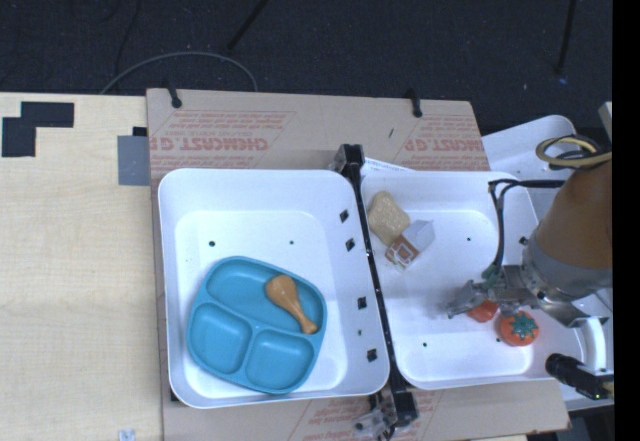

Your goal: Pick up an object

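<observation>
My gripper [482, 297] is low in the right bin [440, 359], near its right side. A small red object [484, 311] lies right under the gripper, touching or nearly touching it. Whether it is held cannot be made out. An orange-red tomato with a green top [518, 328] sits just to the right of it on the bin floor. A tan bread-like piece [387, 216] and a small toy house [404, 251] lie at the bin's upper left, well away from the gripper.
The left bin [250, 199] holds a blue divided plate [240, 349] with a toy chicken drumstick [292, 301] on it. A black divider [368, 279] separates the bins. The arm's orange band [590, 219] hangs over the right bin's right wall.
</observation>
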Robot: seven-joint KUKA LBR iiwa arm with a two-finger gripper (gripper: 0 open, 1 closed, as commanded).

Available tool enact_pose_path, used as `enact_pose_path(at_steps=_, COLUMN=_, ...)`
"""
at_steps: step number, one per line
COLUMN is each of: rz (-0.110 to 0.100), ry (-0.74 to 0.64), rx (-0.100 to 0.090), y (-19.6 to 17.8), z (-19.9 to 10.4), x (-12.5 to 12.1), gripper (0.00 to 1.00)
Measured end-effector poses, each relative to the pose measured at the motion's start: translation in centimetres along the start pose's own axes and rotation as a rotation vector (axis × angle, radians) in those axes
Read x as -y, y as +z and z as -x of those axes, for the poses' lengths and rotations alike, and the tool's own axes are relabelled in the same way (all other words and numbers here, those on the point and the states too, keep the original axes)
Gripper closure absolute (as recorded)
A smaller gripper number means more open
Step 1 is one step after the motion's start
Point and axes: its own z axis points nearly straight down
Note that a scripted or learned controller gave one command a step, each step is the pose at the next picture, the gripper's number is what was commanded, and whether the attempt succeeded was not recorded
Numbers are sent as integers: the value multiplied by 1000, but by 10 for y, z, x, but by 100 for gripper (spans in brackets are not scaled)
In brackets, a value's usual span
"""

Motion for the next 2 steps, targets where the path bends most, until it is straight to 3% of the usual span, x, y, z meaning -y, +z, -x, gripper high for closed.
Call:
enact_pose_path(at_steps=1, rz=4, ry=0, rx=2, y=45, z=-1, x=0, gripper=0)
enact_pose_path(at_steps=2, rz=6, ry=5, rx=2, y=33, z=1, x=-1, gripper=100)
